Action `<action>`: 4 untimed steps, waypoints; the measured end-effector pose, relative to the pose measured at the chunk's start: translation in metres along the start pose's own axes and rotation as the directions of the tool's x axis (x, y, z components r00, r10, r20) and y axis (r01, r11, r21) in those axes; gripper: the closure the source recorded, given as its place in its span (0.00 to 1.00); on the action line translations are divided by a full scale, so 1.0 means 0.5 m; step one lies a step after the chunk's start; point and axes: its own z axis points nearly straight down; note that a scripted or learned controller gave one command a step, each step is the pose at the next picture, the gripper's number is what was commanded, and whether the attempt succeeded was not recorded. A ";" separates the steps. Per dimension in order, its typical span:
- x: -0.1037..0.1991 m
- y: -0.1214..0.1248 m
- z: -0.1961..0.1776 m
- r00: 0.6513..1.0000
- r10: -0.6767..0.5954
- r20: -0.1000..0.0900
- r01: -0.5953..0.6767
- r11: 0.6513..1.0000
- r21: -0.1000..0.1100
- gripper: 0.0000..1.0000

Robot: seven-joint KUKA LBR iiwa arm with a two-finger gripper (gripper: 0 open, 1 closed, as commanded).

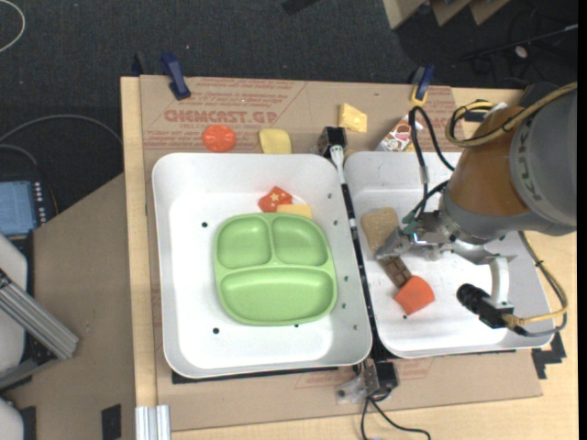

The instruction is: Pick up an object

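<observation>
My gripper (401, 241) hangs low over the left part of the right bin (477, 337), below the arm's orange band. Three things lie close to it. A tan block (377, 222) sits just up and left of the gripper. A small brown bar (396, 270) lies just below it, partly under the gripper's tip. An orange cube (415, 294) rests a little further toward the front. The arm's body hides the bin floor to the right.
The left bin (183, 319) holds a green divided plate (273, 269), with a red piece (275, 199) and a yellow piece (295, 211) behind it. On the cardboard behind the bins lie an orange disc (218, 137), two yellow pieces (274, 141), (352, 117) and a red-white packet (396, 137).
</observation>
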 end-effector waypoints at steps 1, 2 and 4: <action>0.008 -0.091 -0.001 1.000 0.003 0.000 -0.003 1.000 0.000 0.00; -0.057 0.122 -0.154 1.000 -0.003 0.006 0.003 1.000 -0.009 0.00; -0.014 0.215 0.004 1.000 -0.003 0.002 0.003 1.000 0.000 0.00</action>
